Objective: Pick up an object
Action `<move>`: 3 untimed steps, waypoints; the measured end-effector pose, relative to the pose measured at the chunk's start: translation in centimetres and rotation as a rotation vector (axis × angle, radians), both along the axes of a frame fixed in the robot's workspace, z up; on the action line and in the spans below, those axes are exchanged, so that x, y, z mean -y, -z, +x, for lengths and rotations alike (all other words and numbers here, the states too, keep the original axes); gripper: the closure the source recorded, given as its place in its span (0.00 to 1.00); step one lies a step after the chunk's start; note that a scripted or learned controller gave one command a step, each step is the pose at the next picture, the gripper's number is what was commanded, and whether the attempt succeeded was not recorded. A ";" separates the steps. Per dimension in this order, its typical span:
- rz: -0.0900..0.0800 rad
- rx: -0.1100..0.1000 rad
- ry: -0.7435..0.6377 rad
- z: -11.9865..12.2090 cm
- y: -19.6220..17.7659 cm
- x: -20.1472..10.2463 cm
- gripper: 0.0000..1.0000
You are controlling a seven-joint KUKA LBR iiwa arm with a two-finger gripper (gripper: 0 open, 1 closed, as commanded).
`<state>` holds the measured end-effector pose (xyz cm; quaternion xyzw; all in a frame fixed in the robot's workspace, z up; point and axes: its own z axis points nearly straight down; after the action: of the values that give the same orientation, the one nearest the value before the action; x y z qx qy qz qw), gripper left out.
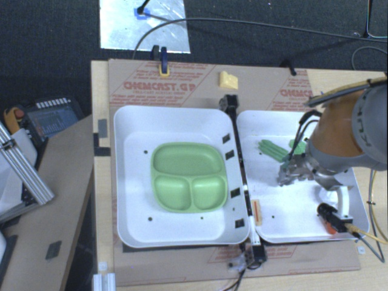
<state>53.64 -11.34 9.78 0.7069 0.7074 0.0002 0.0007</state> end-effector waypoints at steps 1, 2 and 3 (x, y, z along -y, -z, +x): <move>0.000 0.004 -0.002 0.5 -4.3 0.1 1.00; 0.000 0.004 -0.003 0.7 -8.6 0.2 1.00; -0.001 0.005 -0.003 0.9 -13.4 0.2 1.00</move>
<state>54.51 -11.55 23.22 0.7056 0.7086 0.0018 0.0028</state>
